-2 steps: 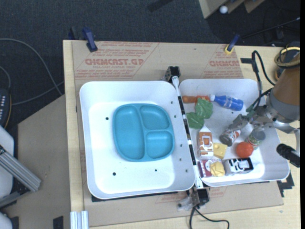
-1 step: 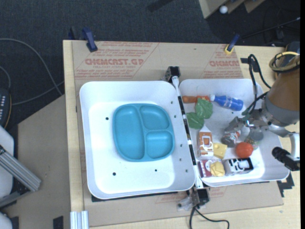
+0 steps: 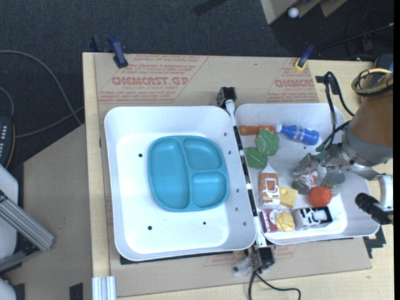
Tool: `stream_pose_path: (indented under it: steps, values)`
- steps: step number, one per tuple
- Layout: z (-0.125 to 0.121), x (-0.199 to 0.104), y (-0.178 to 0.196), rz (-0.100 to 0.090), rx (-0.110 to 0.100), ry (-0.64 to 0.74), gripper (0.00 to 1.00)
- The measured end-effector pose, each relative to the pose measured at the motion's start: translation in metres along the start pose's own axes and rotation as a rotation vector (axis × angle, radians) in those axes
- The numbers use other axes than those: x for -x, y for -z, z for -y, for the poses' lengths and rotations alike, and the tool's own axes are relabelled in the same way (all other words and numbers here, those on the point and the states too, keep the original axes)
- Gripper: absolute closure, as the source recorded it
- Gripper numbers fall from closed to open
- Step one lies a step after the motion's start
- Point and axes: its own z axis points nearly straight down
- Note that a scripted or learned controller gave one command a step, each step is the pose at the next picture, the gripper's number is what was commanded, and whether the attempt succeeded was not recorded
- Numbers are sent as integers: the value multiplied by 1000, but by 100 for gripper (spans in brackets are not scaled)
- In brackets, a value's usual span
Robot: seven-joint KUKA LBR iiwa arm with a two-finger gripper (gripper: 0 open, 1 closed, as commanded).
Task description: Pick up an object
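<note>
Jaws state can't be told as the gripper hangs low in the right bin just above the red ball; crowded neighbours could jam or deflect a grasp.

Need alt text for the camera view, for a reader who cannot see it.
A grey arm's claw reaches from the right into the right bin, above a red ball among small items, including a blue bottle and green leaves. The left bin holds a blue divided plate.
</note>
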Motion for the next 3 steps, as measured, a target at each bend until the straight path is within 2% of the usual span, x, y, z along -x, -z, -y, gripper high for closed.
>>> stream_pose_path:
  steps: [3]
  values:
    - [0,-1,-1,1,1,0,0]
